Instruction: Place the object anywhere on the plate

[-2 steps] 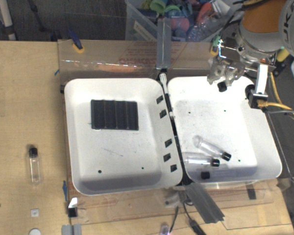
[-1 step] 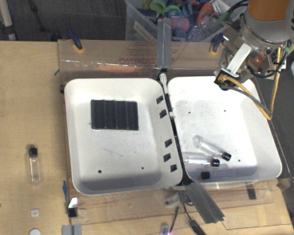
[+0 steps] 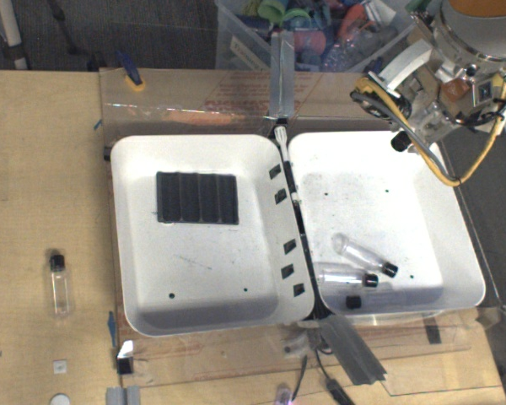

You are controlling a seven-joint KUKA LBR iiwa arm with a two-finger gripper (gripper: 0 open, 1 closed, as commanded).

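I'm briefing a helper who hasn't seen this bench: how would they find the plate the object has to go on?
Start with the two white bins side by side and take the left bin. In its upper part lies the plate, a flat black ribbed rectangle. Nothing else in that bin is large or dark; the clear vials lie in the right bin.

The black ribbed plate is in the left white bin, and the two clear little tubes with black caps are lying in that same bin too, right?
Not quite. The black ribbed rectangular plate is in the left shallow white bin, but the two clear plastic tubes with black caps lie in the right shallow white bin, near its front edge. The camera view shows it.
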